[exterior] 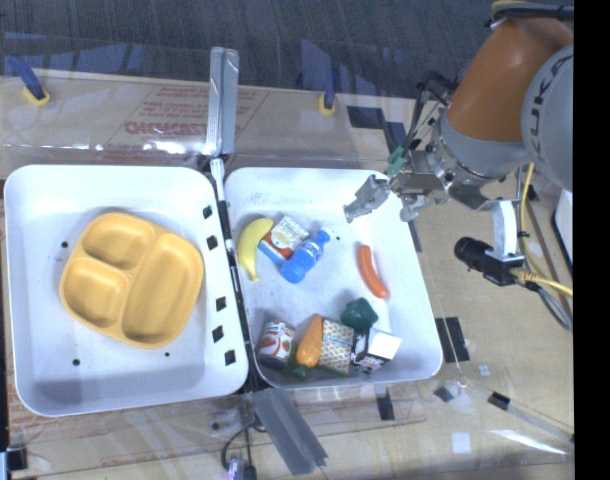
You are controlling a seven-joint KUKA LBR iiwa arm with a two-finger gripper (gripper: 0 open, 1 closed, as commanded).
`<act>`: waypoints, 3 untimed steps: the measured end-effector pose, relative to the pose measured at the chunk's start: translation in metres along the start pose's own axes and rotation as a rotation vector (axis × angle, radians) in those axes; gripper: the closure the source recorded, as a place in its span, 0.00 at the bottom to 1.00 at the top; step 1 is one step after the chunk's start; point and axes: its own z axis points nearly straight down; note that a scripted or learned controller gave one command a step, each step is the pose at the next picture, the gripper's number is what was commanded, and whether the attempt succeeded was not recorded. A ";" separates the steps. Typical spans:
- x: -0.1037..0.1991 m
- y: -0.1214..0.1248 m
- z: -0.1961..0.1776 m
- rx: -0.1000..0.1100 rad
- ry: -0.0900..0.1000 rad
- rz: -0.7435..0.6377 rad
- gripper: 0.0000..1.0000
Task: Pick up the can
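The can (276,340) lies on its side in the lower left of the right bin (410,268), close against that bin's left wall, its red-and-white label and pale end facing up. Just to its right a toy carrot (310,341) lies touching or nearly touching it, and beyond that sit a patterned packet (335,346), a dark green piece (360,314) and a small white box (382,346), all crowded along the bin's lower edge. Higher up in the same bin are a banana (251,247), a small carton (286,236), a blue bottle (305,257) and, to the right, a toy sausage (372,270). The left bin (25,268) carries a yellow divided plate (132,277). The gripper (367,200) hangs over the upper right part of the right bin, well apart from the can, its jaws too small and foreshortened to tell whether they are spread or pressed together. The step in hand looks like the approach: the arm needs to travel toward the lower left of the frame, across the bottle and banana. A good grasp would probably set the jaws across the can's round body, avoiding both the carrot and the bin wall, since the tight gap on either side could spoil the try.
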 end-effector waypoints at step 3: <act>0.062 -0.091 0.174 -0.001 0.001 -0.339 0.00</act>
